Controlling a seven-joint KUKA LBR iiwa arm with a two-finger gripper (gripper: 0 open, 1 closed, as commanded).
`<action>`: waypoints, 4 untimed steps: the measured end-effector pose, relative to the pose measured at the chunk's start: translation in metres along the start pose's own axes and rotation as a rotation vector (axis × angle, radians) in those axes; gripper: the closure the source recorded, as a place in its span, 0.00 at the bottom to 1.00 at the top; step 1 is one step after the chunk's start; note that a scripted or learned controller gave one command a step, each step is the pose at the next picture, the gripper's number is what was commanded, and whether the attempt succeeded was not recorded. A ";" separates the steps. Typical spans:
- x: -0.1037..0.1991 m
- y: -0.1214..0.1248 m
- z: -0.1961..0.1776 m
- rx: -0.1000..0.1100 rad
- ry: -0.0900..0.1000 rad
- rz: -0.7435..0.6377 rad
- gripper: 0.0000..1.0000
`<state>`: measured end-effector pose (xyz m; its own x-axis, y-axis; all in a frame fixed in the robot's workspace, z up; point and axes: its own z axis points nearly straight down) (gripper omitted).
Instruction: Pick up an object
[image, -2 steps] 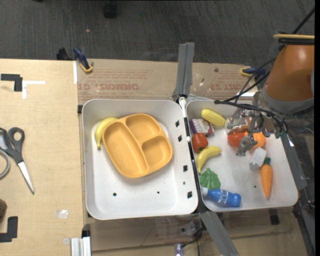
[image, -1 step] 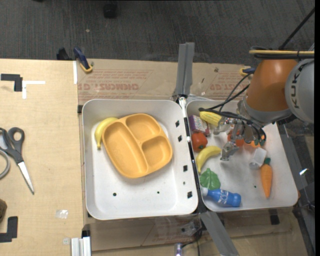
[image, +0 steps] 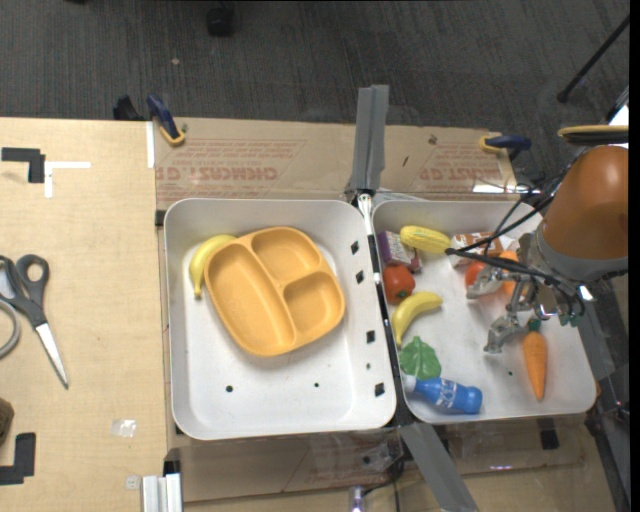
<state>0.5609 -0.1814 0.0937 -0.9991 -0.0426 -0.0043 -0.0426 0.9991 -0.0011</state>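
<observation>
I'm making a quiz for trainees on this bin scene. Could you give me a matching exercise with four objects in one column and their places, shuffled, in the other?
Things:
1. orange divided plate
2. carrot
3. blue bottle
4. scissors

Places:
A. on the wooden bench, left of both bins
B. right bin, along its near edge
C. left bin, beside a banana
D. right bin, near its right wall, below the gripper

Pairs: 1-C, 2-D, 3-B, 4-A

We see divided plate (image: 272, 290) in left bin (image: 190, 390), banana (image: 207, 258) tucked at its left edge. Right bin (image: 500, 395): two bananas (image: 416, 312), tomato (image: 399, 282), bottle (image: 447, 395), carrot (image: 536, 365). Scissors (image: 38, 310) on desk (image: 80, 250), far left.
</observation>
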 end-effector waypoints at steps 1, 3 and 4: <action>-0.051 0.030 -0.001 0.000 -0.004 0.079 0.00; -0.053 0.030 -0.012 0.002 -0.010 0.076 0.00; -0.035 0.019 0.000 0.000 -0.001 0.174 0.00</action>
<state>0.5955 -0.1610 0.0940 -0.9914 0.1305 -0.0053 0.1305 0.9914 0.0002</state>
